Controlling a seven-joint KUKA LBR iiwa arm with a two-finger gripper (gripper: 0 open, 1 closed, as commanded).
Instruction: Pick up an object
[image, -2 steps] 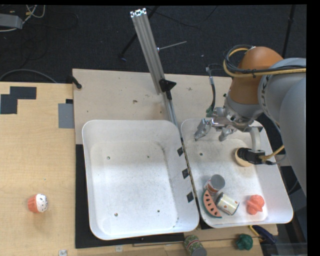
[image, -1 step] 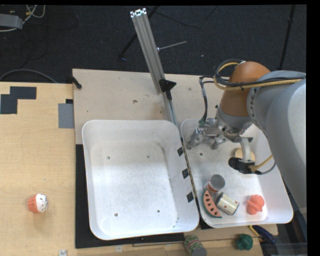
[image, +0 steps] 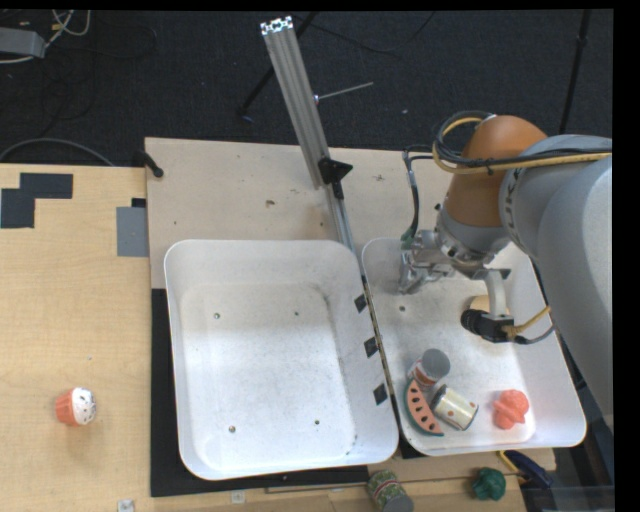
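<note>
My gripper (image: 412, 283) hangs over the back left part of the right bin (image: 560, 425), its fingers pointing down at bare bin floor with nothing between them. Near the front of that bin lie a small cylinder with a grey top and red body (image: 432, 368), a red watermelon-slice toy (image: 418, 408), a pale metallic can (image: 453, 409) on its side, and an orange-red lumpy toy (image: 511, 408). All of these are well in front of the gripper, apart from it.
The left bin (image: 190, 300) stands beside the right one, with black clips along the shared wall. A slanted aluminium bar (image: 305, 120) rises behind the bins. An orange-and-white ball (image: 76, 407) lies on the wooden bench at left. Green objects (image: 489, 484) sit in front of the bins.
</note>
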